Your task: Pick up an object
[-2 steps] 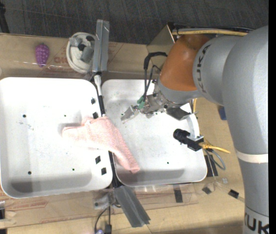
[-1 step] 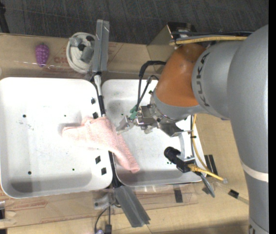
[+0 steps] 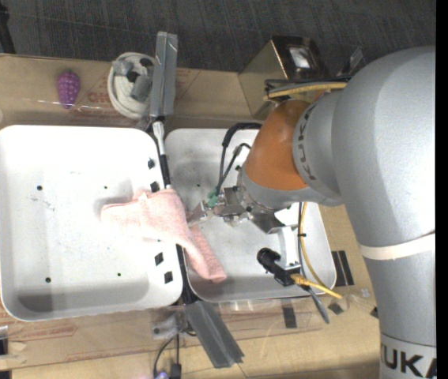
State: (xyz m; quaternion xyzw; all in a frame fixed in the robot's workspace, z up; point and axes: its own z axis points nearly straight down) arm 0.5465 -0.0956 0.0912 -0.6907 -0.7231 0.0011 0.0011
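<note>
The soft pink cloth, a crumpled terry towel (image 3: 168, 229), lay draped across the divider between the two shallow white bins. Its wider part rested on the floor of the left white bin (image 3: 65, 212), and its narrow tail hung down into the right white bin (image 3: 239, 279). No other loose object was discernible in either bin.

The gripper (image 3: 212, 204) was positioned over the right bin, just beside the right edge of the cloth, below the grey arm with the orange band (image 3: 275, 160). The view was too cluttered with cables and fittings at the wrist to show whether the gripper was apart or together; this could not be determined. No cloth was visible between its parts, so no grasp was confirmed.

Probable failure causes, as judged from this position:
- The gripper sat near the cloth's edge, not over its bulk. A closure here would likely catch a thin fold or nothing.
- The cloth straddled the divider. A lift could drag it against the bin rims, and friction could pull it free of a shallow pinch.
- A low descent near the divider risked contact with the rim itself.

On the brown cardboard-covered counter (image 3: 26, 85), a small purple knobbly object (image 3: 68, 88) and a white coiled roll (image 3: 131, 81) lay well apart from the work area.
</note>
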